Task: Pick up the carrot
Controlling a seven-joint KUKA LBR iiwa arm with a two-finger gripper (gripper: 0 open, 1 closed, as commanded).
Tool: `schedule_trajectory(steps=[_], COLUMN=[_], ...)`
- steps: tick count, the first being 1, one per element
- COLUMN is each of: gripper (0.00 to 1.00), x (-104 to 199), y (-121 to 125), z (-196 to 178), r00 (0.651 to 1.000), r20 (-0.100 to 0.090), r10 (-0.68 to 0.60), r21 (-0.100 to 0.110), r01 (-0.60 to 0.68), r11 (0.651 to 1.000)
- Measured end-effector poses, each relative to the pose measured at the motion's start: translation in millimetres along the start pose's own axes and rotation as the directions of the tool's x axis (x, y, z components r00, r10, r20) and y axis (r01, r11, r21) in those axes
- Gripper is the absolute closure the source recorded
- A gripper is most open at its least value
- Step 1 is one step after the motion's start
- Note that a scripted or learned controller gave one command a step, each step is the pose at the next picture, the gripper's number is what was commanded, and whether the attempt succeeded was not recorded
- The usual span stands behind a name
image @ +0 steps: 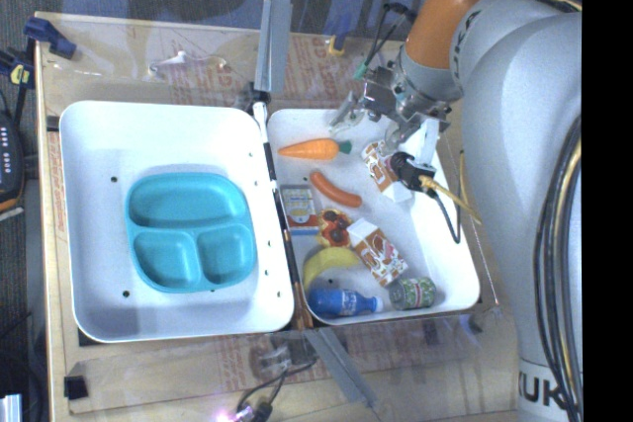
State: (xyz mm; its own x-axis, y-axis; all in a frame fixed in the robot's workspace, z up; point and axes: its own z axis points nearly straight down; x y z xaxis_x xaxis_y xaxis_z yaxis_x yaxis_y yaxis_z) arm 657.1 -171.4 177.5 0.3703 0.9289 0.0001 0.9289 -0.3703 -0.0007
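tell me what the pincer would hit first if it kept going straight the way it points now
Probably the carrot. The pincer points down and toward the left, with the carrot's green end just beyond it on the right bin floor. Depth is unclear, so it might hit the bare floor beside it.

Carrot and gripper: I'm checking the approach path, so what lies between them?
In the camera view, bare white bin floor separates the carrot from the gripper, which hovers up and to its right. The sausage lies below that stretch.
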Motion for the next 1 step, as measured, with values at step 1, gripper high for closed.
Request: schedule_trajectory(steps=[1], gripper=[0.00], x=[30.5], y=[-13.3], z=[80.0], r00=[0.987], r20=[-0.001], r10=[-0.163], r21=[0.004], r01=[0.163], r11=[0.987])
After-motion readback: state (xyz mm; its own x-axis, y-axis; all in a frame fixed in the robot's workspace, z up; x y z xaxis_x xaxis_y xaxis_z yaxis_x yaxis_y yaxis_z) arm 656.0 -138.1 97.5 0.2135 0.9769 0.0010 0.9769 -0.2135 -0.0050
